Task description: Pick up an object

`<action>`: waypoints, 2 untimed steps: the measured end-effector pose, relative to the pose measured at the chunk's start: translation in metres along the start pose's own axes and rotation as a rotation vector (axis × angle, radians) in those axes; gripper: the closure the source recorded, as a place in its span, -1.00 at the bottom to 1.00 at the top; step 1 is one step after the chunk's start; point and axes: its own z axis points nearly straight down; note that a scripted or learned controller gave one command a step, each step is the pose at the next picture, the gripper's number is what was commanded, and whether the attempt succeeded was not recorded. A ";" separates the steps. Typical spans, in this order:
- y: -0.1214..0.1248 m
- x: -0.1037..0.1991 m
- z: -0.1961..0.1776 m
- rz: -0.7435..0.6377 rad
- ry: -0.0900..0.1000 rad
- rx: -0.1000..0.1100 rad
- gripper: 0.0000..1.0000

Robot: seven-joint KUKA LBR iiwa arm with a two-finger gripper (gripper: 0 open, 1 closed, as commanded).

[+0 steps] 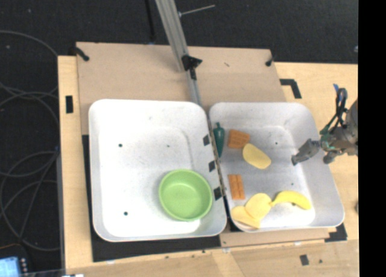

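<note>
No writing, brand or label is legible anywhere you look; the objects are too small for print to resolve.

Gripper sits at the right edge of the frame, over the right rim of the right bin. Most of the arm is cut off by the frame edge. You cannot tell how the jaws stand: they blur into one grey shape, and nothing is visible between them.

Right bin contents, centre-right of frame: yellow oval piece, orange block just up-left of it, dark green item against the left wall, partly hidden by the rim. Lower down: small orange block, banana, pale yellow pieces overlapping at the bottom edge; their shapes are hard to separate.

Left bin: green bowl, lower right corner.

A metal pole crosses the top centre, its upper end cut off.
</note>
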 end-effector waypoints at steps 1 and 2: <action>0.000 0.000 0.000 0.001 0.000 0.000 -1.00; -0.002 -0.003 0.063 0.004 -0.001 0.007 -1.00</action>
